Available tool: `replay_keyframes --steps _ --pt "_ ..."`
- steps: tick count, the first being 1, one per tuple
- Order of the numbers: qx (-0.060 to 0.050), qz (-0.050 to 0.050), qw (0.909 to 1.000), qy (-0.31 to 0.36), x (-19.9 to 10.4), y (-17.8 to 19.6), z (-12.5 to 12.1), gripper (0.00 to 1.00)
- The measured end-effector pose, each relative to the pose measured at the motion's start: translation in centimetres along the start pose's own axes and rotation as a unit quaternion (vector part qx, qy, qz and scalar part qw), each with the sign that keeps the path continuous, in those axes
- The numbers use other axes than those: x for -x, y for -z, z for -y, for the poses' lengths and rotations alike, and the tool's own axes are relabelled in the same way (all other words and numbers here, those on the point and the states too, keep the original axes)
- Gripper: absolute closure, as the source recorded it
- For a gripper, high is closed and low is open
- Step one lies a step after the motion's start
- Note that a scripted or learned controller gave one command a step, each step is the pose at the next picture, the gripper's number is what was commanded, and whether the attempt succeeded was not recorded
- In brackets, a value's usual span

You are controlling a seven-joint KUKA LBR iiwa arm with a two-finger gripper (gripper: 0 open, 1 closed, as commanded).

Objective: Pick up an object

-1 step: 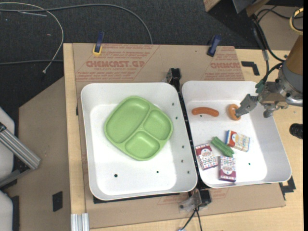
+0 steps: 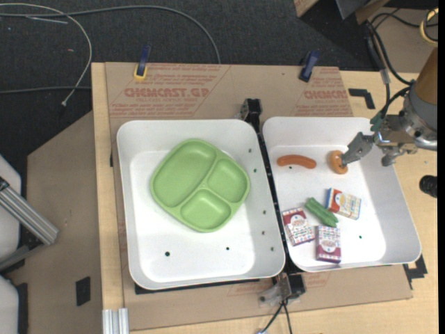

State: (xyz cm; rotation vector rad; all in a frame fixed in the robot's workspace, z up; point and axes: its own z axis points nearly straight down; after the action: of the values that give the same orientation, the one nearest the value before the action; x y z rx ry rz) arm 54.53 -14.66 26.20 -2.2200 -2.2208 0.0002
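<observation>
Hot dog (image 2: 296, 161) in right white bin (image 2: 400, 207), tool (image 2: 372, 152) spread wide above, cardboard-covered bench (image 2: 167, 89), dark carpet (image 2: 55, 47).

A lab: clamped cardboard bench (image 2: 174, 92), loose cables (image 2: 83, 33), two bins (image 2: 132, 186).

Only properly readable text is on the flat brown cardboard sheet (image 2: 208, 89) under the two bins. Red print along its far edge says "CHEMCAST GP" behind the left bin, and the same red wording shows up again near the far right corner, partly cut off by the blue clamp (image 2: 309, 67) there, so I can't read it all.

The small red-and-white packets (image 2: 299, 226) in the right white bin (image 2: 403, 214) obviously have printing and little pictures on them, same for the white-and-blue packet (image 2: 345, 203), but it's way too small and blurry to make out any words.
</observation>
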Motion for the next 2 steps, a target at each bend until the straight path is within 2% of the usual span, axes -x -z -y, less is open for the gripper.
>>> replay_keyframes --steps 1,2 --pt "-0.002 -0.001 1.0000 -0.001 0.5 -6.0 0.5 0.00" --pt "-0.002 -0.001 1.0000 0.000 0.6 -10.5 -0.3 0.00"
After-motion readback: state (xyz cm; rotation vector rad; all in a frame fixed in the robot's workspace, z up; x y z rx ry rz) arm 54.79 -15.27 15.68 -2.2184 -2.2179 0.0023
